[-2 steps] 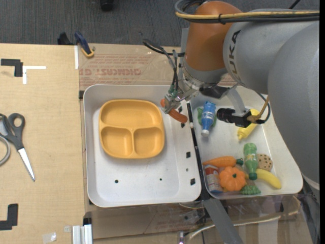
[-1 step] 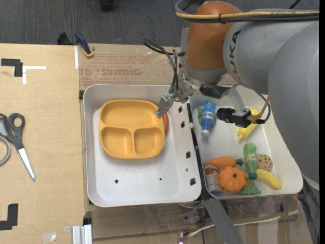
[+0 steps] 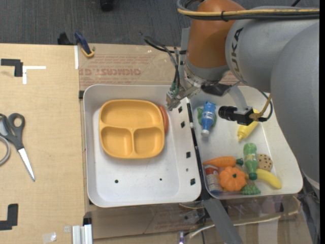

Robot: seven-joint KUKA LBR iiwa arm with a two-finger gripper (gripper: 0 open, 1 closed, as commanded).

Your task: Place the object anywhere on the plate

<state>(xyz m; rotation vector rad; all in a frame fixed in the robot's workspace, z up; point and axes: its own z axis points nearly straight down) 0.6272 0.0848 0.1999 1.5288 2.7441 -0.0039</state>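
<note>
An orange-yellow divided plate (image 3: 133, 128) with three compartments lies in the left bin (image 3: 137, 187), toward its back. A thin red object (image 3: 164, 119) shows as a sliver against the plate's right rim. My gripper (image 3: 173, 97) hangs just above the plate's back right corner, close to the wall between the two bins and just behind the red sliver. The orange wrist band and the grey arm cover the space behind it. From this angle I cannot make out anything held in the gripper.
The right bin (image 3: 284, 136) holds a blue bottle (image 3: 206, 117), a yellow squeeze bottle (image 3: 247, 129), a carrot (image 3: 221, 162), a pumpkin (image 3: 233, 178), a green bottle (image 3: 250, 159), a banana (image 3: 268, 178) and a can (image 3: 213, 181). Scissors (image 3: 18, 141) lie on the bench at left.
</note>
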